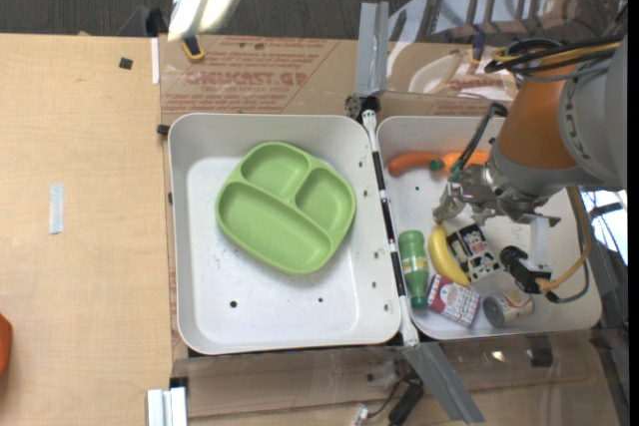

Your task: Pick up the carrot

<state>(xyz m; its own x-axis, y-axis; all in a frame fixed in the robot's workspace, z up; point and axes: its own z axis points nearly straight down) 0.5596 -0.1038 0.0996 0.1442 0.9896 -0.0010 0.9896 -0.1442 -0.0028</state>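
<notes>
Just beyond claw [451, 205]: carrot [411, 162].

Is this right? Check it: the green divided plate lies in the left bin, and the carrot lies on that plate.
Not quite. The green divided plate does lie in the left bin, but the carrot is not on it. The camera view shows the carrot at the far end of the right bin, beside the gripper.

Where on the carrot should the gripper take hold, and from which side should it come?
Probably the orange middle of the carrot, from above, with the fingers across its narrow width. It lies flat and lengthwise along the far wall of the right bin, so a side approach looks blocked. Its right end is hidden behind the arm.
</notes>
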